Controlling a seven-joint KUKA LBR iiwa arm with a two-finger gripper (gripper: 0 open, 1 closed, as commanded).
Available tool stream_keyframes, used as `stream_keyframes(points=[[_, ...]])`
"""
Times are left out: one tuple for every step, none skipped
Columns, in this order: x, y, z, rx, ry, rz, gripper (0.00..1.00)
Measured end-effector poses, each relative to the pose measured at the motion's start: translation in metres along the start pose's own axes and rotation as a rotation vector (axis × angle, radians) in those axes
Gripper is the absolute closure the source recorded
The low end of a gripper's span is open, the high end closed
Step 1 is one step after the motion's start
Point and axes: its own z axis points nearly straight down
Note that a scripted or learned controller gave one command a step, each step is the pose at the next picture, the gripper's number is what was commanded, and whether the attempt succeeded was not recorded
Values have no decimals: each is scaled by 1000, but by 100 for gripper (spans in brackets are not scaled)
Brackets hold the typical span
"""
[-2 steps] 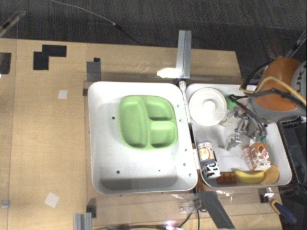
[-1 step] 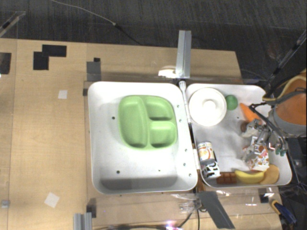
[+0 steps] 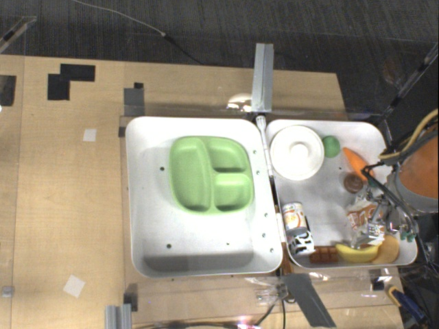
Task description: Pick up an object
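On wooden bench (image 3: 62, 204), two white bins (image 3: 147, 252).

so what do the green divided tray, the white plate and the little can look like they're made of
Green divided tray: likely moulded plastic, matte, with an even colour and soft rounded compartment edges.
White plate: plastic or ceramic, smooth with a slight sheen; the look leaves it open.
Can: probably metal with a printed label, its top rim looking silvery, though possibly a plastic toy.
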Motion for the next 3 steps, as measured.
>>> stream_keyframes(points=[[-7,2,-15,2,-21,-8,100],[-35,78,-95,-3,8,101,100],[-34,76,-93,-1,11,103,0]])
